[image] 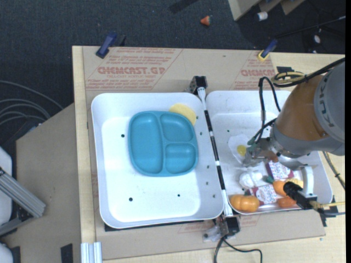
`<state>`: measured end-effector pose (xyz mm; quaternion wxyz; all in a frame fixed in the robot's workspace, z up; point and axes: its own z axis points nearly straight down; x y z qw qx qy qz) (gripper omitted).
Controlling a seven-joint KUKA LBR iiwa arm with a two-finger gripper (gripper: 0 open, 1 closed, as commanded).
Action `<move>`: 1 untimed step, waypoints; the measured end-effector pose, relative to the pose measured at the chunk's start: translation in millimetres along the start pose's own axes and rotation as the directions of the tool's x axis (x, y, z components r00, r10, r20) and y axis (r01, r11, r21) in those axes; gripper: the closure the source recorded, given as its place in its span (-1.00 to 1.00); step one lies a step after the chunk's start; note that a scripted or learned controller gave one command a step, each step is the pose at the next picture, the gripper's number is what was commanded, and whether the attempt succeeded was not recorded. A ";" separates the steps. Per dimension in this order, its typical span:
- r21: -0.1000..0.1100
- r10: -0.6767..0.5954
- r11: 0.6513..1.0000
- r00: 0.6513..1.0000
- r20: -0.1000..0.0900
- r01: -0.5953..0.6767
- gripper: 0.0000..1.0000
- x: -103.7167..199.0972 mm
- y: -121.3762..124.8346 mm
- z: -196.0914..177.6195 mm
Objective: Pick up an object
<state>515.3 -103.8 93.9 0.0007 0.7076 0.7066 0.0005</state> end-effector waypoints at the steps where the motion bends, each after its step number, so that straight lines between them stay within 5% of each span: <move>1: 0.000 0.000 1.000 1.000 0.000 0.000 -1.00 0.0 -0.1 0.1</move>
